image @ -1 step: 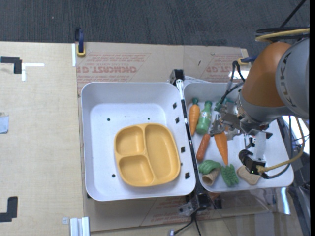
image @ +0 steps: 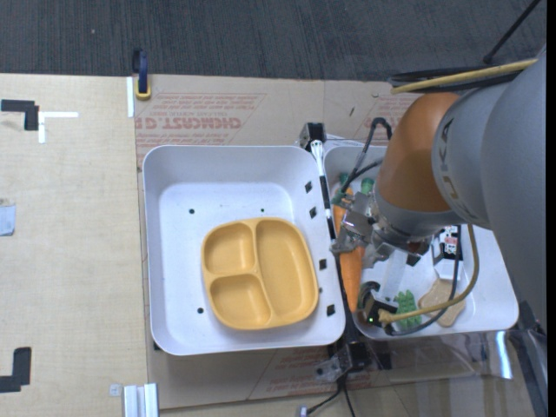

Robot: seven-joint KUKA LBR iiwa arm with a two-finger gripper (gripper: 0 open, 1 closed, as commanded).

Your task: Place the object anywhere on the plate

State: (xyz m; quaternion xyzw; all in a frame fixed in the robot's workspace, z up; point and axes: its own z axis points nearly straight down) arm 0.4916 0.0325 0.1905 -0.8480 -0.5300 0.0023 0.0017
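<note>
Cardboard-covered bench [image: 69, 259] bears two white bins [image: 165, 259] (side by side)

Even, bright overhead light is falling across both bins; the glossy white plastic left bin [image: 165, 233] is glaring mildly, and the close grey arm [image: 499, 155] is blurring softly.

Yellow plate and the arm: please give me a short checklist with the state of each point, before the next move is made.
1. Yellow divided plate lies flat in the left bin: ok.
2. Its three compartments are free to receive an object: ok.
3. Arm is low over the right bin, where the objects lie: ok.
4. An orange object lies at that bin's left wall, a green one nearer the front: ok.
5. Object between the fingers: cannot tell, the wrist covers the gripper.
6. Black cable near the wrist is free of the bin wall: cannot tell.
</note>
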